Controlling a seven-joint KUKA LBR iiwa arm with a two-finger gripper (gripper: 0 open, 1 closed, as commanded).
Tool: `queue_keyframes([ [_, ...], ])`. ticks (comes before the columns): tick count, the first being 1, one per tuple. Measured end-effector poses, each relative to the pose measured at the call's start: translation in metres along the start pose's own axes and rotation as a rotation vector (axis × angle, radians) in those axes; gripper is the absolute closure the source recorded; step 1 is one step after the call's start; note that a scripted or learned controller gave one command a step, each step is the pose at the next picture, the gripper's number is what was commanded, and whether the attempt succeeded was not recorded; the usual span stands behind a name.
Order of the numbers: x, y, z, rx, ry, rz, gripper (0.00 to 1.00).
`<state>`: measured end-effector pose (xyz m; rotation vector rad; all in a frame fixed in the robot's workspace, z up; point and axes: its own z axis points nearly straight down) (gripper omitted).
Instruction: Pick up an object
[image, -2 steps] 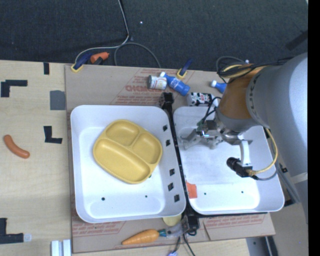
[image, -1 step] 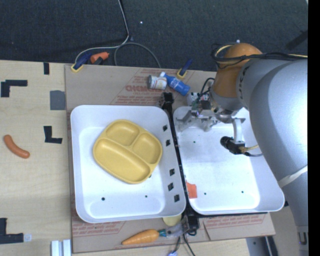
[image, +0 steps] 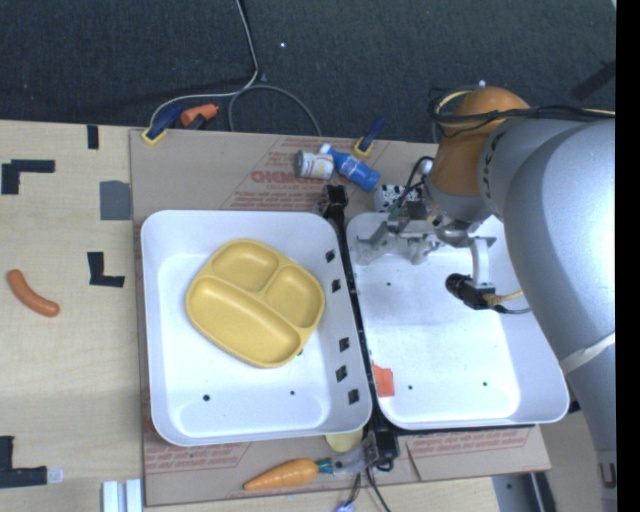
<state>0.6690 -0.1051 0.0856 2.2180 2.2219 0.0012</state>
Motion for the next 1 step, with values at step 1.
queue_keyframes([
  [1,0.0046,-0.0002,0.0001,0.000,-0.002,0.001,0.00],
])
